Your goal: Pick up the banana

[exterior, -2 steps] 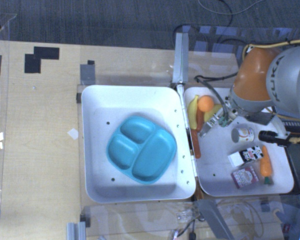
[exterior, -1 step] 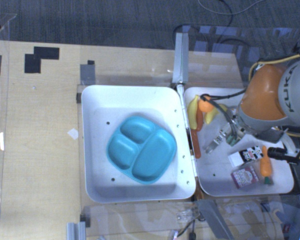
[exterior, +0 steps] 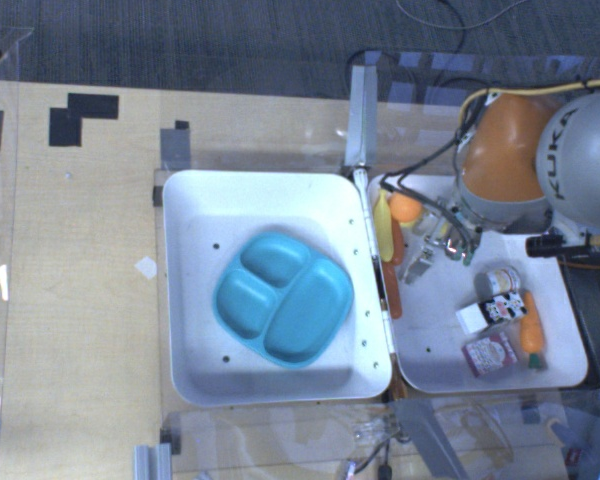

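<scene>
Nearest the lens, the gripper (exterior: 427, 251) hangs right of centre frame, jaws released and holding nothing. Just to its left the banana (exterior: 383, 226) lies along the right bin's (exterior: 570, 363) left wall, beside an orange ball (exterior: 406, 209). Pick not yet made; approach, closure and lift remain.

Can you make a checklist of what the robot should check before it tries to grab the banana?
1. Banana in view, in the right bin: ok.
2. Banana free of the wall: not ok, it lies along the bin's left edge.
3. Neighbours apart: not ok, an orange ball and a long orange-red thing lie close beside it.
4. Gripper over the banana: not ok, it is beside it.
5. Fingers open: cannot tell.
</scene>
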